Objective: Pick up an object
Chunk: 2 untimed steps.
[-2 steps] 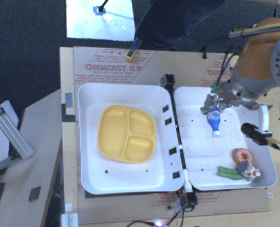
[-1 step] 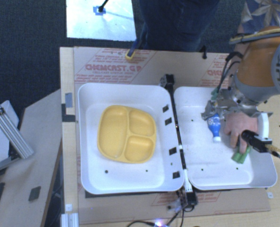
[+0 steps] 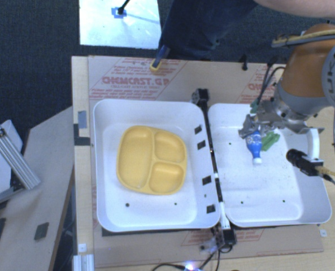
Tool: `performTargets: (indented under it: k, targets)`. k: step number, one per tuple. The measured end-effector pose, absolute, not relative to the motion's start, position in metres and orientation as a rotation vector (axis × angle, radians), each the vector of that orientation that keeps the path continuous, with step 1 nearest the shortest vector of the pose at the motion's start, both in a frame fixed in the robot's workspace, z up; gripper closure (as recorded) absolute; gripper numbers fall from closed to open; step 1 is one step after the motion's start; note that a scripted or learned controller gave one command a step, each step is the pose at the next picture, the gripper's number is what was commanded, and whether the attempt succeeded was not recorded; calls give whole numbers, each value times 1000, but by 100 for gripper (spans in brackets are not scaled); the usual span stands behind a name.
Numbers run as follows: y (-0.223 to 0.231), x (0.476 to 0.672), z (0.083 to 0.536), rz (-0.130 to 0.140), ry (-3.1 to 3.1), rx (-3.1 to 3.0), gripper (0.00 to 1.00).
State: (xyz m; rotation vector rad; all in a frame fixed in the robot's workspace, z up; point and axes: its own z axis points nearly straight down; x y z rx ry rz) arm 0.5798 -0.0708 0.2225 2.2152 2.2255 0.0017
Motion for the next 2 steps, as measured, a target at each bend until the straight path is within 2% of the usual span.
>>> performTargets:
  k: [1, 2]
  targets:
    - [-84, 568, 216, -1, 2221, 2221, 100]
    - [-80, 574, 235, 3, 2225, 2215, 100]
